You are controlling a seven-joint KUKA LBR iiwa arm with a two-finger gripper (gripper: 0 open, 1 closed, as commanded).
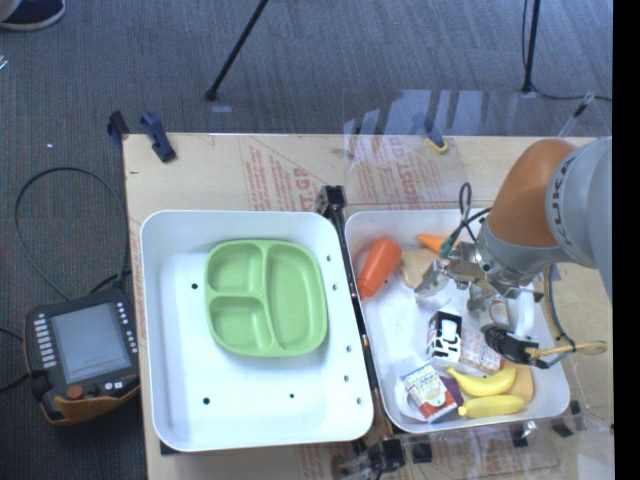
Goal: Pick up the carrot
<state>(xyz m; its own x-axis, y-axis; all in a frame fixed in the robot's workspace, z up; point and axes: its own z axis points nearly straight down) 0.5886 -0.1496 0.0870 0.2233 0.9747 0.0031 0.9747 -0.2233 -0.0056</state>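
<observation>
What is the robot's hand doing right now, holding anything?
Hand: low in the right bin, beside the carrot; whether it grips anything cannot be told.

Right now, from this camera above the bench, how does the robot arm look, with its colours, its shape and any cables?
The arm is thick and rounded, grey, with a wide orange band above the wrist. Below it sits a small metallic tool. A thin dark cable rises beside the wrist.

Robotics lab: teach pendant (85, 353) (floor), tripod legs (245, 33), carpet.
</observation>
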